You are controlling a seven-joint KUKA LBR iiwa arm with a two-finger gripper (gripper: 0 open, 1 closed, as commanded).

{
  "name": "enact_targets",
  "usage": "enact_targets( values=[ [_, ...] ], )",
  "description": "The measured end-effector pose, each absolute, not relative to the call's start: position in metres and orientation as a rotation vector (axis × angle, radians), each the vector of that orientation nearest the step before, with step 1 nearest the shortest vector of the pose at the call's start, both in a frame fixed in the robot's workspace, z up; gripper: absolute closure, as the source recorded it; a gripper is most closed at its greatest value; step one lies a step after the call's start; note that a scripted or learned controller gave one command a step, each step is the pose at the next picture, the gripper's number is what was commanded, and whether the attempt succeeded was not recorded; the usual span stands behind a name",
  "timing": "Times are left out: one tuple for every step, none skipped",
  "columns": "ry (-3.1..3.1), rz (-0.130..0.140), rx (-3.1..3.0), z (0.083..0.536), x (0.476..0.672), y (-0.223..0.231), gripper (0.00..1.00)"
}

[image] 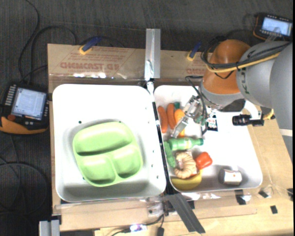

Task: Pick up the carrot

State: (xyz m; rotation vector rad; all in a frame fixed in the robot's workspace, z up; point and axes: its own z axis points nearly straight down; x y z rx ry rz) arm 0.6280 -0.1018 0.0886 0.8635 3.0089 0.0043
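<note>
Hovering: fingers (179, 128) just right of carrot (162, 119) | grip state unclear | right bin (246, 151)

My arm (270, 77) is a bulky grey casing with smooth rounded shells, and just above the wrist sits a glossy orange band (226, 65), dome-shaped from my camera. A yellow-and-black cable loops over the orange part and runs along the grey shell. Below it the gripper (183, 124) is slim bare metal, silver-grey, with small green and dark fittings. A small black-and-white square marker sits beside the wrist.
</note>
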Motion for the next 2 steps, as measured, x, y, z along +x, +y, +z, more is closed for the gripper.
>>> enact_targets(
  values=[
    [3.006,0.012,0.862,0.1,0.629,-0.1,1.0],
    [2.986,0.002,0.974,0.184,0.58,-0.057,1.0]
  ],
)
